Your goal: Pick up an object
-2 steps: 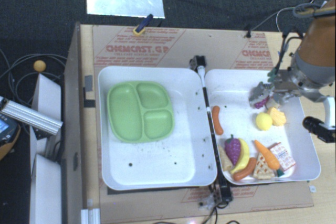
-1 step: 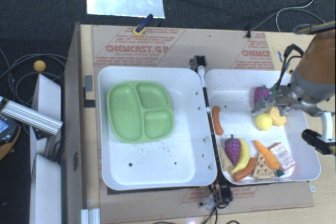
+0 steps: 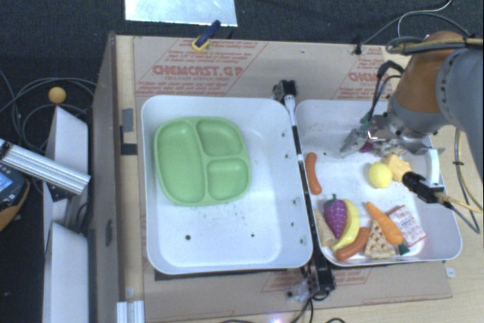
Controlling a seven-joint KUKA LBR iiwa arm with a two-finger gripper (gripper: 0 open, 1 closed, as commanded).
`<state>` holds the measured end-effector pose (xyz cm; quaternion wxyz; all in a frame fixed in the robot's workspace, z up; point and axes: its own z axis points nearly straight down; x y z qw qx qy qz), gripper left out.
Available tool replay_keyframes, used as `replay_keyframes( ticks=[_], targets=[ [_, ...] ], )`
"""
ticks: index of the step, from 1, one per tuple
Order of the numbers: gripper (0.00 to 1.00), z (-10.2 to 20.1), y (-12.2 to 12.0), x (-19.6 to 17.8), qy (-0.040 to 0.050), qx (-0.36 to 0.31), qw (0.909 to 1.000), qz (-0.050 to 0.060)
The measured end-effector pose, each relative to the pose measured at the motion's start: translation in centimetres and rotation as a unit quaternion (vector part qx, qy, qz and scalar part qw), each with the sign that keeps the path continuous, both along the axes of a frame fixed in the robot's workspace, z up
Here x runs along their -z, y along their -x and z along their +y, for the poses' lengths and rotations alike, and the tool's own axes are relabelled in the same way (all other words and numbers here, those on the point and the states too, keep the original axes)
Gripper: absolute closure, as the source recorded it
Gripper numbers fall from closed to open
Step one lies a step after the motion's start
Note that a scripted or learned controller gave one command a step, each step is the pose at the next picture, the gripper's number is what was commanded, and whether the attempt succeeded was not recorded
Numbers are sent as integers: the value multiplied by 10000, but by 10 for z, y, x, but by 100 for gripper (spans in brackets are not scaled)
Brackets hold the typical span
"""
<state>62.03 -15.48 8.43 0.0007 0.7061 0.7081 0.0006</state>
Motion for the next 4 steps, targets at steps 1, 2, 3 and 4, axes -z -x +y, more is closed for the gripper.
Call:
replay_keyframes(
  ticks=[1,2,3,4],
  targets=[
    [0,-19,-15,-2,-57,-21,10000,-6],
    [0,-26,-19,0,-100,-43,9999,13],
    [100,-31,-19,-12,-39,-48,10000,-19],
    [100,-3,-43,-35,-10,12,9999,127]
  ],
)
